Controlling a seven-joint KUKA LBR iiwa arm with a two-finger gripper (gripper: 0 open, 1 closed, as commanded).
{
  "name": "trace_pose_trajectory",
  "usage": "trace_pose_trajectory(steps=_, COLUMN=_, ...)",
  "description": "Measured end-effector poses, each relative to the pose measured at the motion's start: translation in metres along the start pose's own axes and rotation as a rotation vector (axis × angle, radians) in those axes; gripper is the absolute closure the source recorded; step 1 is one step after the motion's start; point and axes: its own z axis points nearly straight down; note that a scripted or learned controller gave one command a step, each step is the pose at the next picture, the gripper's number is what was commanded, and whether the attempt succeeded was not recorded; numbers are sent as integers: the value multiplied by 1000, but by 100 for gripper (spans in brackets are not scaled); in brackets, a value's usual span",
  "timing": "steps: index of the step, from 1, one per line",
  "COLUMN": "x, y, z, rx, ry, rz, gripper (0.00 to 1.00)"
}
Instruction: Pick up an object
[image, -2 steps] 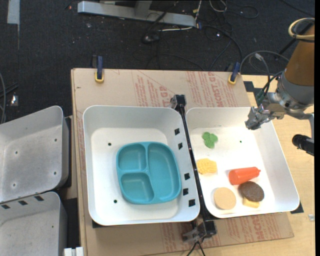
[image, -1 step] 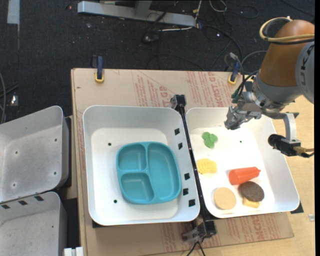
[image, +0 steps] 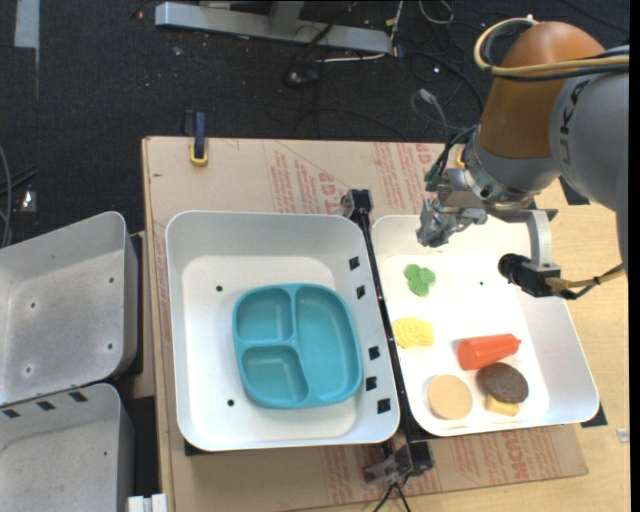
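Toward the upper right of the frame, the hand (image: 437, 232) hung over the right bin (image: 560, 330), its opening impossible to tell, nothing visibly held. Just below lay a green piece (image: 419, 280); descending squarely over it would best suit a pick.

Robot lab, loose cables (image: 300, 60), clamped bench (image: 260, 165)
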Motion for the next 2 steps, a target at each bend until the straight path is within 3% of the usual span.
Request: trace_pose_trajectory(steps=2, x=106, y=17, z=-3, rx=0, ry=0, rz=-1, gripper=100)
